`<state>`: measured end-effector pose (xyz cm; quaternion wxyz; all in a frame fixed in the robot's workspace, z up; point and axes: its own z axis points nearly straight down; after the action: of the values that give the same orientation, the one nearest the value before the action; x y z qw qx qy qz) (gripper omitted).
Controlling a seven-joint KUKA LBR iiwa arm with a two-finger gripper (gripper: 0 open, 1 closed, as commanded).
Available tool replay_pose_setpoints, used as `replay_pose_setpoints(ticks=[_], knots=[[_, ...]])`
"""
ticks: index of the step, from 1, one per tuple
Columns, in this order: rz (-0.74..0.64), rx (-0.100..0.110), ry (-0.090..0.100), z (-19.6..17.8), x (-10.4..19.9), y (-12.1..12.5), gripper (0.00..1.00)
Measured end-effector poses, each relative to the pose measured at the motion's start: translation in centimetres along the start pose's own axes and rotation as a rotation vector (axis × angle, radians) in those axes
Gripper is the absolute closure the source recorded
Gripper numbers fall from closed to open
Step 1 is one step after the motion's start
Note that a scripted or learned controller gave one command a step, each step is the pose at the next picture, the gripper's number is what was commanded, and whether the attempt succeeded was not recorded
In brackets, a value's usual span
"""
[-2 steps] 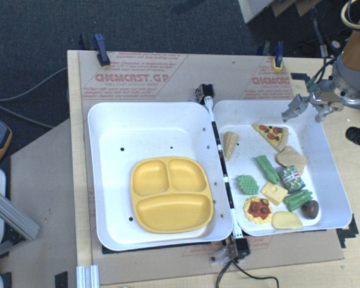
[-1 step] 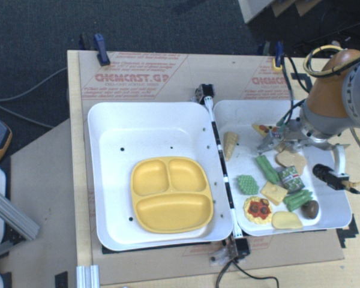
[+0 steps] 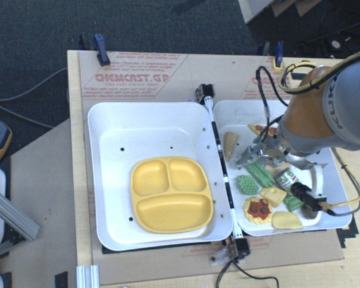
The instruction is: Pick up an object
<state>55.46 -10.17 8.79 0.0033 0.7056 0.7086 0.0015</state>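
Two white bins sit side by side. The left bin holds one yellow divided plate, with bare floor all around it. The right bin, beside that plate, is crowded with several toy foods against its near rim. The gripper hangs over them; whether it is gripping anything cannot be told.

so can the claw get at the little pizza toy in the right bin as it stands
Probably yes. The pizza toy lies uncovered near the right bin's front edge, just below the claw, though a cheese wedge and pale piece crowd it.
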Motion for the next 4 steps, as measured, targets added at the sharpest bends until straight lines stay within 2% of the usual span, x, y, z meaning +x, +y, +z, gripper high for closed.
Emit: replay_pose_setpoints(ticks=[3,4], knots=[[0.003,-0.003,0.001,0.0,-1.3,-2.0,0.00],[0.004,-0.004,-0.003,0.0,0.4,-3.2,0.00]])
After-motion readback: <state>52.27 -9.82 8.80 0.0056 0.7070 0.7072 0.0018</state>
